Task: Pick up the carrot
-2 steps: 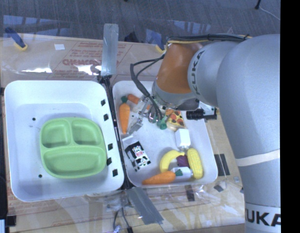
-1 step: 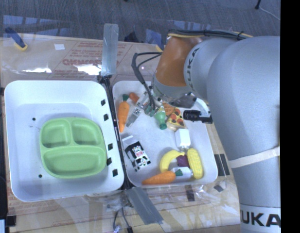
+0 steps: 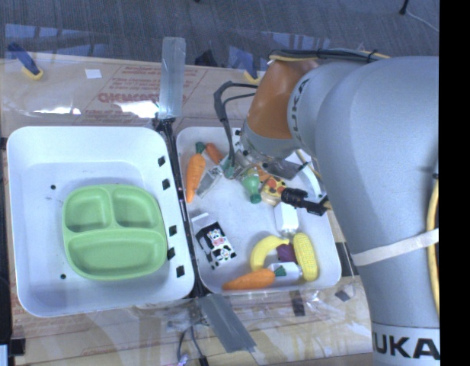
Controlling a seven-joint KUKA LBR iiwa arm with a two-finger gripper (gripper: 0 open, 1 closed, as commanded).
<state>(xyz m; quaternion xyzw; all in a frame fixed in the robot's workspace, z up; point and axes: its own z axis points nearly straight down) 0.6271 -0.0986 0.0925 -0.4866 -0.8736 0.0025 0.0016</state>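
You're looking at 2 bins [image 3: 21,204] [image 3: 326,242], 1 tray [image 3: 113,231], 2 carrots [image 3: 194,174] [image 3: 250,280], 1 banana [image 3: 263,250], 1 corn [image 3: 305,255], 1 cow block [image 3: 215,245].

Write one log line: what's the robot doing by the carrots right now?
arm: over right white bin | gripper: beside upright orange carrot | held: nothing seen | second orange carrot: near edge

I work in a robotics lab: my grey arm [image 3: 387,197] bears a maker's name, two white bins [image 3: 25,227] sit on a bench [image 3: 105,90] wrapped in taped plastic sheet, grey carpet [image 3: 105,6] lies beyond, and toy food [image 3: 284,254] is my material.
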